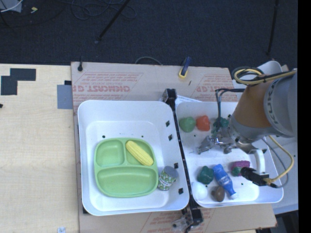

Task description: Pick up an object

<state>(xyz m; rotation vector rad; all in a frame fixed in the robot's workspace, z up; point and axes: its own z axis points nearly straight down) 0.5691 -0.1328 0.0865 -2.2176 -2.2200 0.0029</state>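
Jaws low over bare floor in the middle of the right bin (194,161), wide or narrow too blurry to tell, nothing seen between them. Just far and left of them: green ball (187,124) touching orange toy (203,123). Nearer: dark green toy (205,174), blue bottle (223,178), brown lump (218,193), packed close. Might shut on nothing. Might bump one away or grab two, being so crowded.

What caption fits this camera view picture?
Robot gripper hovers in the right bin of toys; corn sits on a green tray.
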